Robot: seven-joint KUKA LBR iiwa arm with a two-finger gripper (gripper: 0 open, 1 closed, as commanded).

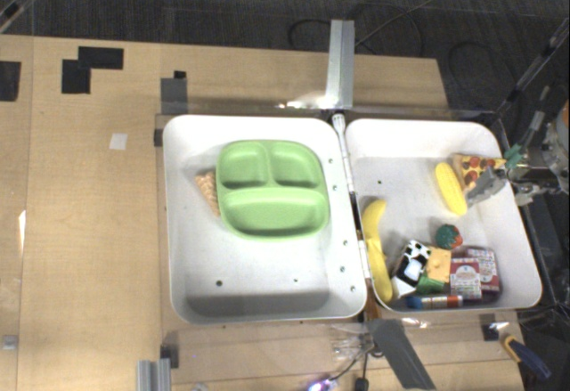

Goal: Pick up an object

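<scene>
Wooden bench over dark carpet, two white bins side by side. Left bin: a green divided tray lies flat at centre, a small tan waffle-like piece tucked against its left edge, probably parked there out of the way.

Right bin: toys heaped toward the near side, likely dropped loose. Banana runs along the left wall. Black-and-white toy, a strawberry and a red printed box cluster near the front. Yellow corn and pizza slice sit farther back, to the right.

Gripper is low at the bin's right wall, just beside the pizza slice and corn, seemingly touching the slice. Fingers too blurred to read; cannot tell their state, nothing seen held. Corn or pizza looks the likeliest target.
</scene>
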